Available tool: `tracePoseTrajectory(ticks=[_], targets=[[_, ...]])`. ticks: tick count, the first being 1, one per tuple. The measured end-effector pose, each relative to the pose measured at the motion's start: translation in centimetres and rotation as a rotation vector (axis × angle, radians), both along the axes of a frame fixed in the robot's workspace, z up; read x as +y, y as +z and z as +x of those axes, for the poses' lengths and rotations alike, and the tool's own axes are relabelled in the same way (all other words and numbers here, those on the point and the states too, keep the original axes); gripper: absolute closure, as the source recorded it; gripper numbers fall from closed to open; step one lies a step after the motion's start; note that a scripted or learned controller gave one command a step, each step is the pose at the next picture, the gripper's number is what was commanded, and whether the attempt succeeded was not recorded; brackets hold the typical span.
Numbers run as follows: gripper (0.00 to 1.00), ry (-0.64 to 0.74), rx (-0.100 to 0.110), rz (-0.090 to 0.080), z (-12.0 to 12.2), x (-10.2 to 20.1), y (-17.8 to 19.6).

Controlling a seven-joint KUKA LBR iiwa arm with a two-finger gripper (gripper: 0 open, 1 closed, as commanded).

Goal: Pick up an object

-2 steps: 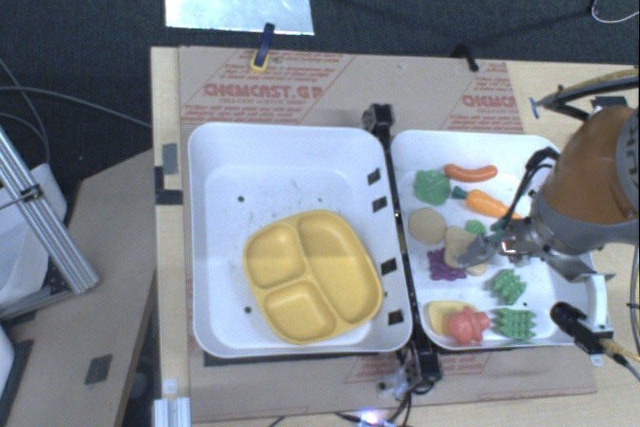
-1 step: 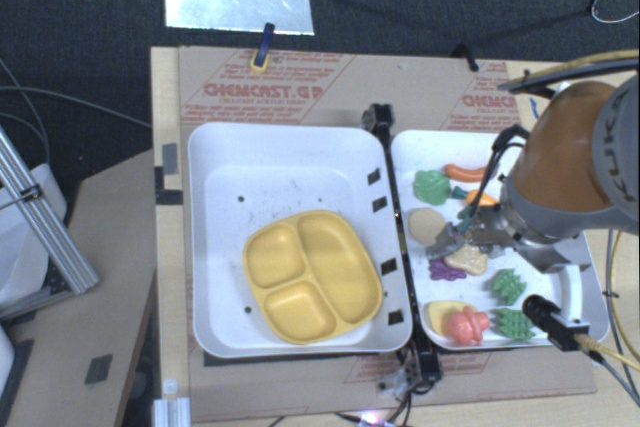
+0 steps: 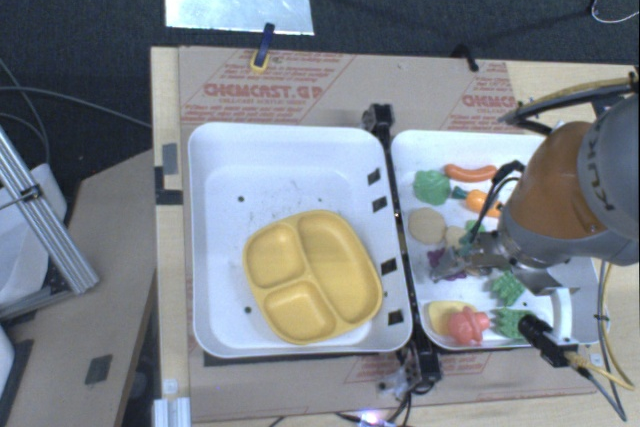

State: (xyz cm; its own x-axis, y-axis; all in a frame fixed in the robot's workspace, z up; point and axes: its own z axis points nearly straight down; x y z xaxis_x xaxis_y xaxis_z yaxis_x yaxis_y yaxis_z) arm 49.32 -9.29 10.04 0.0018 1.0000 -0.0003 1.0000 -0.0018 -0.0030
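- The gripper (image 3: 462, 260) is hanging low over the right bin (image 3: 402, 151), reaching in from the right.
- I cannot tell whether it is grasping anything.
- A purple toy (image 3: 445, 263) is lying right at its tip, just left of it, long axis running left-right.
- A tan piece (image 3: 427, 225) is sitting just above that, a pink toy (image 3: 464, 324) below on a yellow dish.
- The left bin (image 3: 215, 160) is holding a yellow tray (image 3: 312, 275).
- Likely target: the purple toy.

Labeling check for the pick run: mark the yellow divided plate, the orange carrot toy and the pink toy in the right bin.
yellow divided plate (image 3: 312, 275), camera view, on the ridge where its compartments meet.
orange carrot toy (image 3: 470, 172), camera view, mid-length of its body.
pink toy (image 3: 464, 324), camera view, centre of its top.
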Motion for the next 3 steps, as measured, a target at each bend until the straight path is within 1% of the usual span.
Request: tracePoseTrajectory(ticks=[1,2,3], targets=[[0.00,0.006,-0.009,-0.002,4.5,-1.2,3.0],[0.00,0.002,0.000,0.001,-0.9,0.9,-1.7],[0.00,0.004,-0.013,-0.003,1.3,-1.8,5.9]])
